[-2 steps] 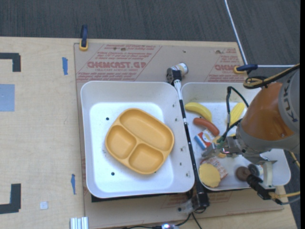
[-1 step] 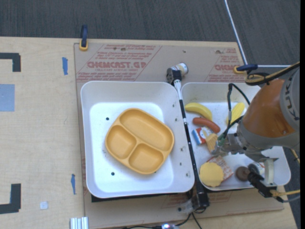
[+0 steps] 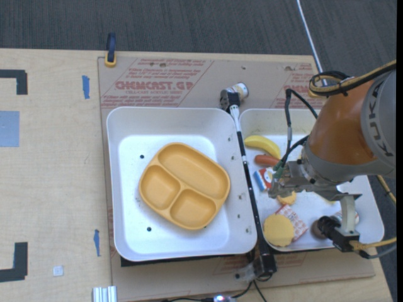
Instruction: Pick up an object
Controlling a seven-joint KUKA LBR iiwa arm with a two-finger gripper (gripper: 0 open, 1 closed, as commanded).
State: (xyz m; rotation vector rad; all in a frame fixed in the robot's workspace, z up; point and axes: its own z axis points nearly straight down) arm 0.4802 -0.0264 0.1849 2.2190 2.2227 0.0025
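Note:
My gripper [image 3: 281, 184] hangs low over the middle of the right bin [image 3: 296, 117], under the orange-banded wrist. A small yellow piece [image 3: 288, 199] shows just below it; whether they touch I cannot tell. To its left lies a red, white and blue packet [image 3: 261, 180]. A yellow banana [image 3: 263, 145] and an orange-red sausage-shaped toy [image 3: 266, 160] lie toward the back left of that bin. A round toy burger [image 3: 281, 229] sits at the bin's front left.
The left bin [image 3: 126, 137] holds a yellow three-compartment plate [image 3: 184, 185]. A ridge with a black strip [image 3: 244, 168] separates the two bins. The arm's bulk covers the right half of the right bin.

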